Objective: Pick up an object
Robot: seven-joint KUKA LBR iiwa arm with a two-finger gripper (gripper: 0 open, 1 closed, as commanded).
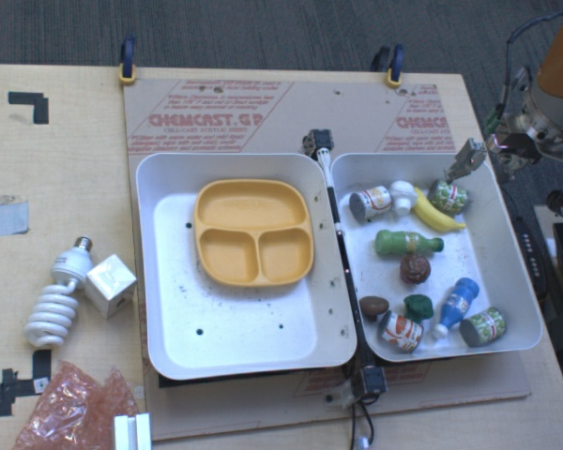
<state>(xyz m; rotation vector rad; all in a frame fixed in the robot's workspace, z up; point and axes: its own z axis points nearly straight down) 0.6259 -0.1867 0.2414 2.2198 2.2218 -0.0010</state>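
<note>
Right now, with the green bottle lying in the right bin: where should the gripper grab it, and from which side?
Grip the green bottle across its wide body, coming straight down from above. It lies on its side, neck toward the view's right, so fingers would close across its width. The banana above and the dark red round item below sit close, so clearance looks tight.

Even, fairly bright overhead light covers the bench, leaving soft, short shadows. The white bins (159, 251) look slightly washed out, with mild glare on their rims. Focus is moderately soft throughout, and the arm (544, 111) at upper right appears blurred.
</note>
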